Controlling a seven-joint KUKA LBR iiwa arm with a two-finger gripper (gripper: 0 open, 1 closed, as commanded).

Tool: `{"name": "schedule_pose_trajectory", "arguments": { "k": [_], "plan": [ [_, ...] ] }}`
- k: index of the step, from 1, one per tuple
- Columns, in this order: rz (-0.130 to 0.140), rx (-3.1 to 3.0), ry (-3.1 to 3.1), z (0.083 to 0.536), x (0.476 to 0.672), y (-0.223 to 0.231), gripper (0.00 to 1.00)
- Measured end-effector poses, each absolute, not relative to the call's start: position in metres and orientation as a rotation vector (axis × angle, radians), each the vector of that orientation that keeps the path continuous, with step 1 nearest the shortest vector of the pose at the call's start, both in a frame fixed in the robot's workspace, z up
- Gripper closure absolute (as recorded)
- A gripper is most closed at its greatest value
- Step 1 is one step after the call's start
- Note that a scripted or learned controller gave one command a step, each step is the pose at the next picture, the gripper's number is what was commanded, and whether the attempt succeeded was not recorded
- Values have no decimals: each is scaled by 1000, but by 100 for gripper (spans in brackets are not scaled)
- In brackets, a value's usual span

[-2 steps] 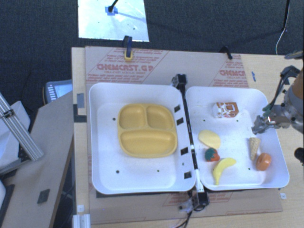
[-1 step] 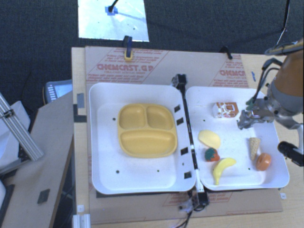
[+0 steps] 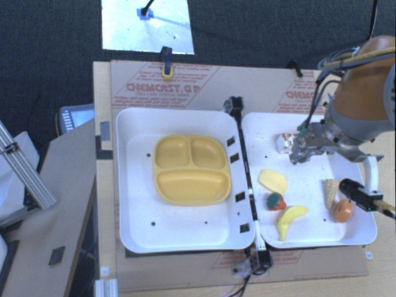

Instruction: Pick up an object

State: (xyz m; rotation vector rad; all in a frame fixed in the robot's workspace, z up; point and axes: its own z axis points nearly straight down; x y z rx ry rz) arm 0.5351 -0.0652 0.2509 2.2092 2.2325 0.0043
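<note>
The gripper is blurred, so its opening cannot be told. A small packet is partly hidden beside it. A banana lies nearby.

The arm runs off the edge at 3 o'clock, and the gripper covers part of a small item, too blurred to identify.
</note>
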Motion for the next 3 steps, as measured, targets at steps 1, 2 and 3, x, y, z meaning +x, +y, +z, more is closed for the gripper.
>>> {"name": "schedule_pose_trajectory", "arguments": {
  "k": [1,2,3],
  "plan": [
    [4,2209,2233,244,546,-2,100],
    [4,2210,2233,228,563,54,100],
    [4,2211,2233,219,564,108,100]
  ]
}}
